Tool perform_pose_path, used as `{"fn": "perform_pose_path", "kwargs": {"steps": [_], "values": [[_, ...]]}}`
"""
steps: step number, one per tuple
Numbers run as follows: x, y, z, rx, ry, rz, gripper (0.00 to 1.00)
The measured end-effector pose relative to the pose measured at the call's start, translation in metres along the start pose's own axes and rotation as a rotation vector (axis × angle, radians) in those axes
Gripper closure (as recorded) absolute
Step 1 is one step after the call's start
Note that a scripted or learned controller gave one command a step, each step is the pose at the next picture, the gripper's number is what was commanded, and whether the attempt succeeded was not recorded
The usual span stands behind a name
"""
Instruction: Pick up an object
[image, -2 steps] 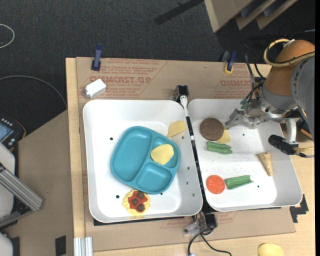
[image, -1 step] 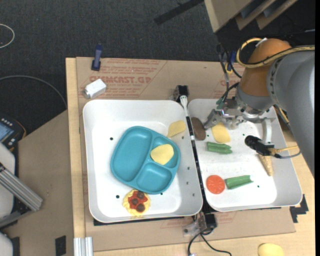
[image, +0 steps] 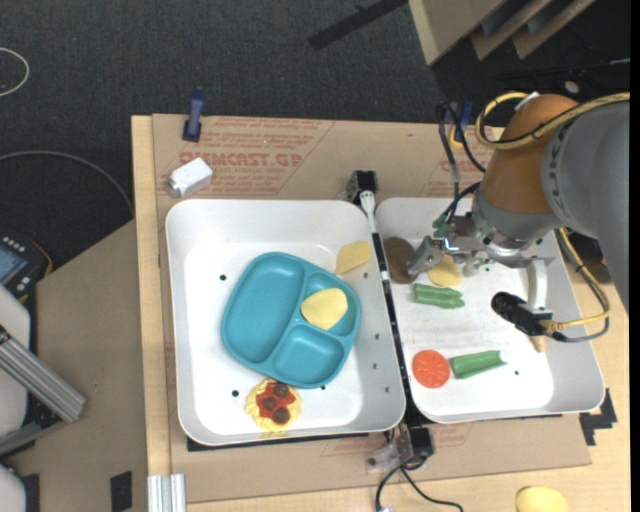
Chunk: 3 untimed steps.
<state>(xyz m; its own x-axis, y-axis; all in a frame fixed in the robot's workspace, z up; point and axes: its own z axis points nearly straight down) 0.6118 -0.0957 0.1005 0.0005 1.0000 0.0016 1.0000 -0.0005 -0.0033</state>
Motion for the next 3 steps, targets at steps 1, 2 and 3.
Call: {"fn": "perform_pose_path", "kwargs": {"steps": [1, 2, 3], "values": [[-0.001, 0.002, -0.01, -0.004, -0.001, 0.001, 1.0], [-0.024, -0.016, -0.141, -0.019, -0.006, 0.002, 1.0], [0.181, -0.039, -0.089, 0.003, 0.006, -0.017, 1.0]]}}
